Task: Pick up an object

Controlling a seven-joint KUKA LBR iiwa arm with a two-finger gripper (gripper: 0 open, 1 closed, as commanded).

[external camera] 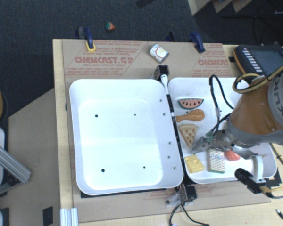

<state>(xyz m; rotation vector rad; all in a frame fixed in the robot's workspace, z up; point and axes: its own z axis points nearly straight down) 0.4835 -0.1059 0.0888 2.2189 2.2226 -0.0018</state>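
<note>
the arm point(257, 112) reaches over the right bin point(193, 84) from its right side, and the gripper point(208, 142) sits low near the bin's middle, above the toy food. whether it is wide or narrow cannot be told here, and nothing shows clamped in it. along the bin's left wall lie a watermelon slice point(191, 102) toward the far edge, then a tan wooden spoon point(191, 116), then a pizza slice point(188, 134) just beside the gripper. at the near edge sit a yellow cheese block point(194, 164) and a speckled sponge point(216, 161), with a red piece point(232, 156) by the bin's right side. the left bin point(80, 126) touches the right one.
</note>
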